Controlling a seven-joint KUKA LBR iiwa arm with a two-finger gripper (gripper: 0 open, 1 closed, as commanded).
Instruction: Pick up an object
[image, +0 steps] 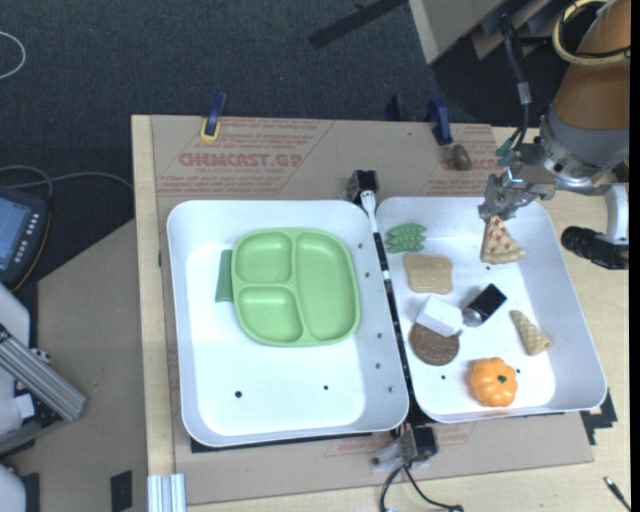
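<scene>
Nearest you, at five o'clock, sits the small orange toy pumpkin (494, 381). Your hand (497, 208) hovers over the triangular pizza-slice toy (498, 242), grip unreadable; lower it next.

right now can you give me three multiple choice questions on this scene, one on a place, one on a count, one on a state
1. Where does the green divided tray lie?
A. in the left bin
B. in the right bin
C. on the cardboard outside the bins

2. How many compartments does that tray have?
A. two
B. three
C. five

3. How does the gripper stand to the pizza slice toy?
A. just above its top end, in the right bin
B. far off, over the left bin
C. lifting it high above the bench

Key:
1 A: the tray rests on the floor of the left bin.
2 B: two small wells on its left and one long well on its right.
3 A: the gripper hangs at the slice's upper tip, in the far part of the right bin, and the slice lies on the bin floor.
</scene>
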